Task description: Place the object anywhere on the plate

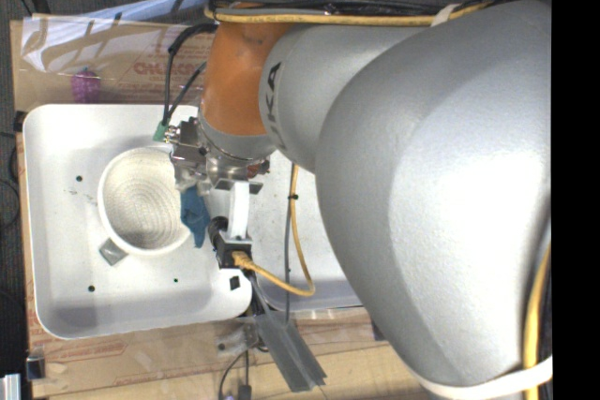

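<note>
Where the white plate ends, a crumpled blue object hangs.

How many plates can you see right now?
1. The plate sits in the left bin, beside the gripper. The arm covers the right bin, so more could be hidden.

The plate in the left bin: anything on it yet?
The plate shows bare ribbed white across most of its face. A blue object hangs at its right rim beneath the gripper, which covers that edge.
</note>
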Robot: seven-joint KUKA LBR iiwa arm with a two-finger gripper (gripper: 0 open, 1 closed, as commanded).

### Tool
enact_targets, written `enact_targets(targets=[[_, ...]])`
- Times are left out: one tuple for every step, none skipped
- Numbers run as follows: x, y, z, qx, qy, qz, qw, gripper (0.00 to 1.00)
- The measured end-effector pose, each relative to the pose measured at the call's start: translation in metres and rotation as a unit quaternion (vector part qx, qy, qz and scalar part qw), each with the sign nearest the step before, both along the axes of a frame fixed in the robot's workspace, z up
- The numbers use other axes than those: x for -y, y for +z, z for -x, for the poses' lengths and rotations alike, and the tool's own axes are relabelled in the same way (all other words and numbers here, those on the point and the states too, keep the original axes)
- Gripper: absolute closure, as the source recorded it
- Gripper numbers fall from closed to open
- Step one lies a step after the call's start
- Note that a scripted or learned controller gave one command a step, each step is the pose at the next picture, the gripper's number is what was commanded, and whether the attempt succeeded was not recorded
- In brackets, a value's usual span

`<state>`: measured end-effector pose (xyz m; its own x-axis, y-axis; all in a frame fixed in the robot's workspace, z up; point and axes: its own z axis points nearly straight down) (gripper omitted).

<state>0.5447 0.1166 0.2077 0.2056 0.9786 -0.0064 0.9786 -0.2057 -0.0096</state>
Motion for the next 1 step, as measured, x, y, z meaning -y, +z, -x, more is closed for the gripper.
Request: enact_targets(targets=[[0.0820, 0.0369, -0.0401, 0.001, 0.145, -0.0024, 0.9894, 1.00]])
